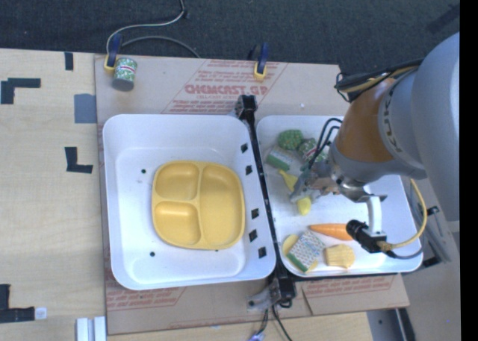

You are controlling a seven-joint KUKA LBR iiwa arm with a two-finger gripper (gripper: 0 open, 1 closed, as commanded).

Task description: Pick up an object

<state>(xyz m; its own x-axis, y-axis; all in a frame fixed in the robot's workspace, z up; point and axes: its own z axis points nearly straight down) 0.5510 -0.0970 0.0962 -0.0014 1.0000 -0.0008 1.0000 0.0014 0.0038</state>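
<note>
The arm [373, 134] reaches into the right bin [407, 265] over a heap of toy food.

The grey arm with its orange band comes in from the right edge of the bench and bends down over the right bin's middle. Its gripper [308, 183] sits low among the food, right by a small yellow piece [303, 205]; I cannot tell if anything is between the fingers or how wide they are. This bin holds one green broccoli [290, 139] near its far left corner, one orange carrot [331, 231], one striped sponge-like block [304, 251] and one yellow waffle-like piece [340, 257] along its near edge. The left bin [119, 257] holds one yellow tray [199, 204] with three parts. One small can [124, 73] stands on the bench by the far left corner.
</note>
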